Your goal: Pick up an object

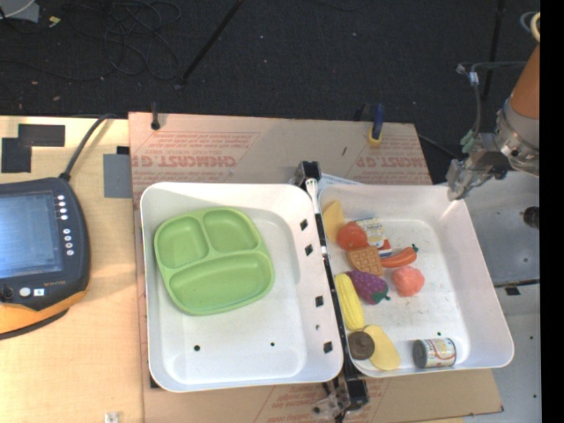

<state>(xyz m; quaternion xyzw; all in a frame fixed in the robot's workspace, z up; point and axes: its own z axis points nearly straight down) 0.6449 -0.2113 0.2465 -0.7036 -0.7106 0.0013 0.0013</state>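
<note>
Two shallow white plastic bins: left bin, right bin. One green three-compartment plate lies in the left bin. Beside that plate, the right bin holds about ten small items, among them one yellow corn cob, one purple grape bunch, one small labelled can.

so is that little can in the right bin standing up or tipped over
Tipped over. The can lies on its side on the floor of the right bin, near the front corner, its label facing up and one round end facing left.
</note>
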